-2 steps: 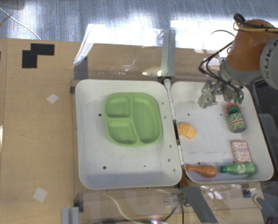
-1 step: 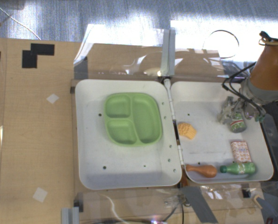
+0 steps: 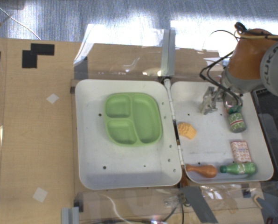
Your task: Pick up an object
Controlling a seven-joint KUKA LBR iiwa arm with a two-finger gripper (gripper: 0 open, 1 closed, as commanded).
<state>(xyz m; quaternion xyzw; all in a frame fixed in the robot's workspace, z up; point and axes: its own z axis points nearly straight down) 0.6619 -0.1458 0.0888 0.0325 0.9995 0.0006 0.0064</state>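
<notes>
Down at the bottom of the frame, along the near rim of the right bin (image 3: 265,171), a green bottle (image 3: 238,169) is lying on its side beside a brown drumstick-shaped toy (image 3: 202,170). Just above them a small pink carton (image 3: 240,151) is resting flat. Moving up, a yellow ridged pastry-like piece (image 3: 187,131) is sitting close to the divider, and a small green can (image 3: 236,121) is lying toward the right side. Over in the left bin (image 3: 85,139), a green divided plate (image 3: 131,118) is sitting in the middle.

Further up, the hand (image 3: 208,104) is hanging over bare bin floor in the upper part of the right bin, its two fingers pointing down, narrowly spread and gripping nothing. The can is lying just to its right, apart from it, looking like the closest target. It is probably light and stiff but smooth and prone to rolling, so pinching across its round body at mid-length looks safest.
</notes>
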